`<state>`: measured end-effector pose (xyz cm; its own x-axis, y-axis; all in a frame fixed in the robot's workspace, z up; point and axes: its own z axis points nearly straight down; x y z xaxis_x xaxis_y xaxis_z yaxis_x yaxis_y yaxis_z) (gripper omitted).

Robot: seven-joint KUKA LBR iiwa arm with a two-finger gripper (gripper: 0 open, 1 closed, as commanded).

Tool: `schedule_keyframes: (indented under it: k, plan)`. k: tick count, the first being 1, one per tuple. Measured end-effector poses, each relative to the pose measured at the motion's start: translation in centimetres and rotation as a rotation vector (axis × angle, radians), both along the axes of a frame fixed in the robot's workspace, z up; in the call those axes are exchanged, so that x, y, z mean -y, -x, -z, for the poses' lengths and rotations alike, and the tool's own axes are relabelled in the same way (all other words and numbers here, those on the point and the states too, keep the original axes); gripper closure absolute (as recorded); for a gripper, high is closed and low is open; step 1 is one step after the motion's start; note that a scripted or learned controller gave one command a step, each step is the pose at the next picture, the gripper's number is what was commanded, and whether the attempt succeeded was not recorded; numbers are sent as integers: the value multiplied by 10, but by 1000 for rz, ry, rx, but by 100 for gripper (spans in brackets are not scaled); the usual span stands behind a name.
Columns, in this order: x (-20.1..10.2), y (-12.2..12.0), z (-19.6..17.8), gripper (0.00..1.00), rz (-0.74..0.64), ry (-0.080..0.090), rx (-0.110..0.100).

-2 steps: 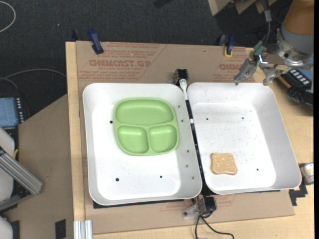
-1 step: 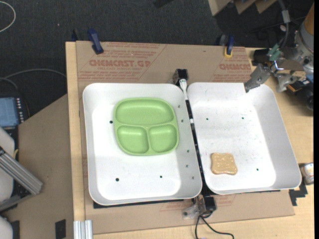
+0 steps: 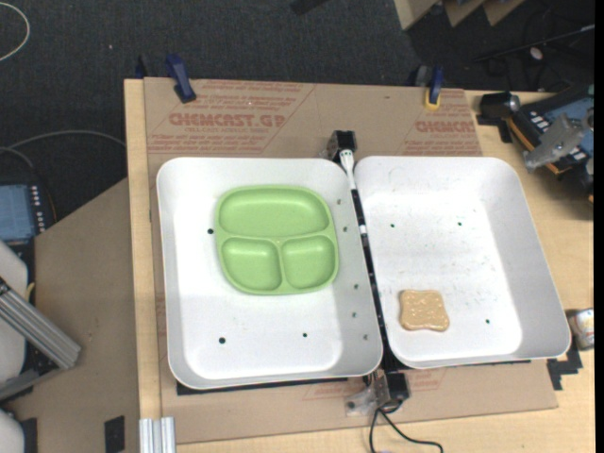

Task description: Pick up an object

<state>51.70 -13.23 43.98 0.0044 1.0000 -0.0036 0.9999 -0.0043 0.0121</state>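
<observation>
A tan, toast-like flat piece lies in the right white bin, near that bin's front left corner. A light green divided plate with three compartments rests in the left white bin, toward its back half. Nothing sits on the plate.
The two bins meet along a central seam on a brown board held by blue clamps at the back. Grey and black hardware sits beyond the right bin's far right corner. Cables run at the front edge.
</observation>
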Motion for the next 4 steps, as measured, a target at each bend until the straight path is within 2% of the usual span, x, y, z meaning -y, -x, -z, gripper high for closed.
schedule_keyframes:
  k: [1, 2, 3, 4]
  plan:
    - [58, 40, -103, 0, 3, 4, 3]
    - [53, 37, -107, 100, -5, 1, -5]
    - [35, 38, 4, 100, -5, -7, -23]
    - [4, 39, 110, 100, -7, -8, -24]
